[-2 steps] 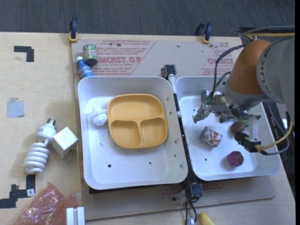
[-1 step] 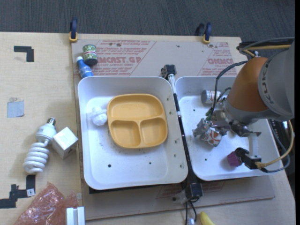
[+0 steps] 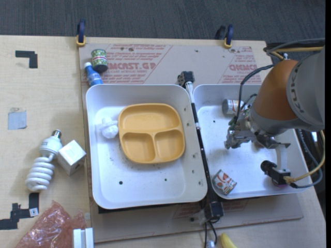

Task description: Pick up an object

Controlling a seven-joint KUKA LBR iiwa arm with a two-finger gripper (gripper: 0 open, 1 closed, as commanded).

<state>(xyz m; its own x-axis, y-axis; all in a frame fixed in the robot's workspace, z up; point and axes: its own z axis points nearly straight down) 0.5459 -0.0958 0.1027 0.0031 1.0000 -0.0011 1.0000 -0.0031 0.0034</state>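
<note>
- Arm (image 3: 289, 94): grey, with an orange band, entering from the right of the frame and reaching down over the right bin (image 3: 207, 138).
- Gripper (image 3: 235, 138): low over the middle of the right bin, above its white floor; whether it is open or closed cannot be told, and no object is seen in it.
- Can (image 3: 231, 106): small and silvery, lying on its side in the upper part of the right bin, above the gripper and partly hidden by the arm.
- Packet (image 3: 225, 182): white with orange print, crumpled, at the lower left corner of the right bin, below the gripper and apart from it.
- Left bin (image 3: 103, 185): holds a yellow divided tray (image 3: 151, 132) near its middle; a white crumpled object (image 3: 109, 130) lies touching the tray's left edge.
- Bench, left of the bins: a spiral light bulb (image 3: 42, 167) lies just beside a white cube (image 3: 71, 156); red mesh (image 3: 49, 226) occupies the lower left corner of the frame.
- Cardboard above the left bin: a small bottle with a blue cap (image 3: 95, 67) at the upper left.
</note>
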